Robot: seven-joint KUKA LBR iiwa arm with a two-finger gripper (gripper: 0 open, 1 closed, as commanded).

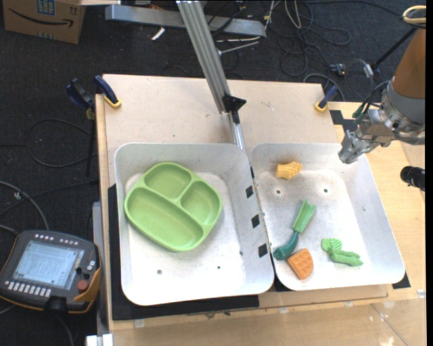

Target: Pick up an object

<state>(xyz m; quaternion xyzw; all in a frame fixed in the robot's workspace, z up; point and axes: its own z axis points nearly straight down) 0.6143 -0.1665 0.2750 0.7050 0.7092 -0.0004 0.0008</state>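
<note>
A cardboard box (44, 19) on the floor at the top left carries a printed blue label and a dark curved arrow mark, both too small to read. The handheld pendant's (47, 270) screen is blurred.

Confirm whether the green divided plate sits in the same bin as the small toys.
No, the green divided plate lies alone in the left bin, while the small toys lie in the right bin.
</note>
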